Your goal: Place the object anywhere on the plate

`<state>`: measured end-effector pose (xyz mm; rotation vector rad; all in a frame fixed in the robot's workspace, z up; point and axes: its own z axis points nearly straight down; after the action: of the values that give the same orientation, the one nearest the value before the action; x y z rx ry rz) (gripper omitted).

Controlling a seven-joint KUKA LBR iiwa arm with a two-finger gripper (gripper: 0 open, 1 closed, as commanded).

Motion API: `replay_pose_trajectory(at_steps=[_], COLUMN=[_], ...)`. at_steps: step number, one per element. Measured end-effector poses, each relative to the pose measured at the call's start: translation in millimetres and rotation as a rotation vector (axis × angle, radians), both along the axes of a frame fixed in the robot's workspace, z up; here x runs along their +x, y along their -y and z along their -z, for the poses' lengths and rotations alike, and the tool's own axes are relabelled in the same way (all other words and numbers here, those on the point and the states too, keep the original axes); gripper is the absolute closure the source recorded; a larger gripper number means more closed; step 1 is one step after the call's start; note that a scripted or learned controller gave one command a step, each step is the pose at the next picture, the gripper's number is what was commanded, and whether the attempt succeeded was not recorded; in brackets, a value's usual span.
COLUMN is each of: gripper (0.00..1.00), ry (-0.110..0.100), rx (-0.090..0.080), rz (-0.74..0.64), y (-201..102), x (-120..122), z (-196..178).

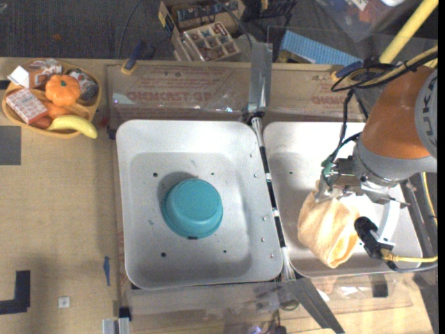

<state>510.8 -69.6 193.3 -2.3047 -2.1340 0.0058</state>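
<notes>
At the tabletop's [55,207] far left, toward ten o'clock, sits one small basket [14,107] holding one orange pumpkin-shaped toy [61,89], one yellow banana [73,124] and a few small boxes too small to make out. Moving right, there are two white bins side by side. The left bin [139,152] holds one teal plate [194,207], round and lying near its middle, slightly toward six o'clock. The right bin [292,152] holds one pale yellow cloth [327,229], bunched and hanging toward the bin's six o'clock side, well apart from the plate. Directly above the cloth, at its twelve o'clock edge, is the one gripper [332,186], and the cloth's top gathers up into it, so the fingers appear closed on the fabric, though they are largely hidden by the wrist. One grey arm [396,117] with its orange band comes in from three o'clock. Beyond the bins, at twelve o'clock, stands a cardboard wall [181,89].
</notes>
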Motion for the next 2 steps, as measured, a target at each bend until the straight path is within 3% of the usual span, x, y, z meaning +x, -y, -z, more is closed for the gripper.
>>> replay_pose_trajectory(at_steps=[1,2], gripper=[1.00,1.00], ry=[0.003,0.001], rx=[0.001,0.003], rz=[0.000,-0.403], y=[0,-55], x=[1,3], z=[-31,-28])
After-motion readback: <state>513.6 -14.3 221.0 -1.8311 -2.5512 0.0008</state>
